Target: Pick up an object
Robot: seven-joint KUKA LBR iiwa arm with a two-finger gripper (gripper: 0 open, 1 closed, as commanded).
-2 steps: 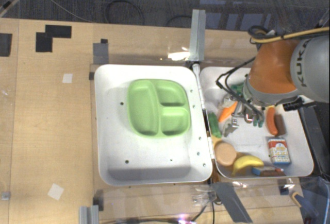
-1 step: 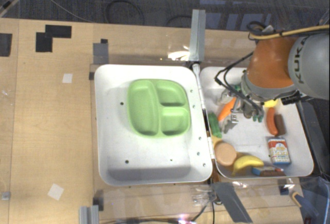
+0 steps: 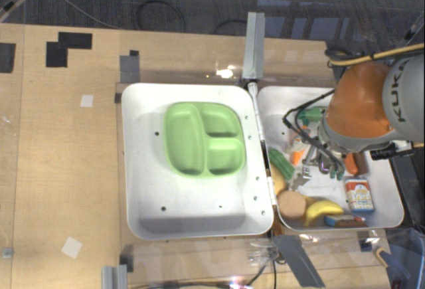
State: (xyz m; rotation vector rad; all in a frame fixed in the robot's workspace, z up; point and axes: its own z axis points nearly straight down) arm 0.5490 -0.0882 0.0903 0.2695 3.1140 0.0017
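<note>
Sitting in the left bin [image 3: 139, 148] is one green divided tray [image 3: 202, 138], with three compartments, resting a little toward the bin's far side. The ridge where the two bins meet serves as landmark: right of it, in the right bin [image 3: 392, 211], one green cucumber-like piece [image 3: 279, 164] lies just beside the ridge, with one round tan bun [image 3: 291, 203] nearer the front edge and one yellow banana [image 3: 322, 210] touching the bun's right side. One small red-and-white carton [image 3: 358, 194] stands farther from the ridge, beyond the banana. The gripper [image 3: 312, 165] hangs under the orange band, low over the right bin's middle, right of the cucumber-like piece and behind the bun and banana; whether it is spread or pinching anything cannot be told, since cables and small orange bits crowd it.
</note>
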